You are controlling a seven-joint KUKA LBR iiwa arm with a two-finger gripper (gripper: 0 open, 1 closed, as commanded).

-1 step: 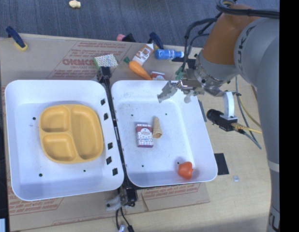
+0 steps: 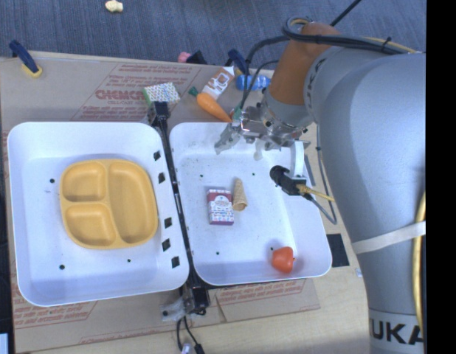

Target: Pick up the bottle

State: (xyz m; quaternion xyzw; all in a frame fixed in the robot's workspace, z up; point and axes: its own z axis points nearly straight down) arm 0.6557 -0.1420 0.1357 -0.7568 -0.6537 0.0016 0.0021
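A small bottle (image 2: 220, 82) with an orange-and-white label lies on the cardboard behind the right bin (image 2: 311, 236), outside it. My gripper (image 2: 240, 147) hangs over the far edge of the right bin, a little in front of and to the right of the bottle. Its fingers (image 2: 223, 141) stand apart, open, with nothing between them.
An orange carrot (image 2: 212, 106) lies beside the bottle, with a blue object (image 2: 251, 81) behind the gripper. In the right bin are a red carton (image 2: 220, 206), a cone (image 2: 238, 194) and a red-orange fruit (image 2: 282, 259). The left bin (image 2: 21, 198) holds a yellow divided plate (image 2: 108, 202).
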